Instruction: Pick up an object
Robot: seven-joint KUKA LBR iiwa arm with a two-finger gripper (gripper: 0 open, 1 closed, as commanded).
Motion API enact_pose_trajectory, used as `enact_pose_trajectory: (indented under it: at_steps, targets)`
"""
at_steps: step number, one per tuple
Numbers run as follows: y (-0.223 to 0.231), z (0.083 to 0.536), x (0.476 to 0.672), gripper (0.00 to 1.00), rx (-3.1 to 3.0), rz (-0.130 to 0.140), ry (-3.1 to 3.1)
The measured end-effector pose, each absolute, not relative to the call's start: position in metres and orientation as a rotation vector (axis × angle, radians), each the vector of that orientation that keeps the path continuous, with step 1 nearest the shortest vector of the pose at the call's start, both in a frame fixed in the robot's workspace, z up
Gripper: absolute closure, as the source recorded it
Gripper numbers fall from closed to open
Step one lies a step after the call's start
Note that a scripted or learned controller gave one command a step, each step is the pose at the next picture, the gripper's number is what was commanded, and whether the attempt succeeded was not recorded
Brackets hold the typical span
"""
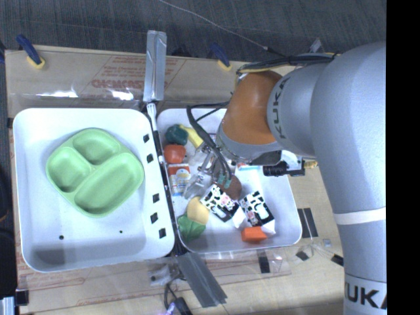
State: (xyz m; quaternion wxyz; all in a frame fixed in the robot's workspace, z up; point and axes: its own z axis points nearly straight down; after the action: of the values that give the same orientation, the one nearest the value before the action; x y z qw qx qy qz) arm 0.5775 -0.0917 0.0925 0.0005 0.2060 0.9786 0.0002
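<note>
My gripper (200, 174) is down inside the right bin (289, 205), over its left middle. It hangs among the toy foods, just right of a small jar with a red label (178, 174) and above a yellow lemon (197, 210). A brown piece (231, 186) and a cow-patterned carton (221, 203) lie just right of it. A red tomato (174, 153), a dark green piece (176, 134) and a yellow piece (194, 137) lie toward the bin's far left corner. Nothing visibly sits in the gripper.
A second cow-patterned carton (258, 209), an orange piece (253, 235) and a green piece (189, 226) lie along the right bin's near side. The left bin (39, 241) holds a green divided plate (95, 170). The arm's wrist covers the right bin's far right part.
</note>
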Motion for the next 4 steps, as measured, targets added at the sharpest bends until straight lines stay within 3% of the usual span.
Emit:
enact_pose_trajectory:
  at_steps: [1,2,3,4]
  targets:
    - [-0.151,0.093,0.533,0.0,0.494,-0.001,3.101]
    - [-0.107,0.092,0.603,0.0,0.885,0.0,3.013]
    - [-0.096,0.091,0.597,0.0,0.844,-0.001,3.029]
    - [-0.176,0.092,0.555,0.0,1.136,-0.001,2.932]
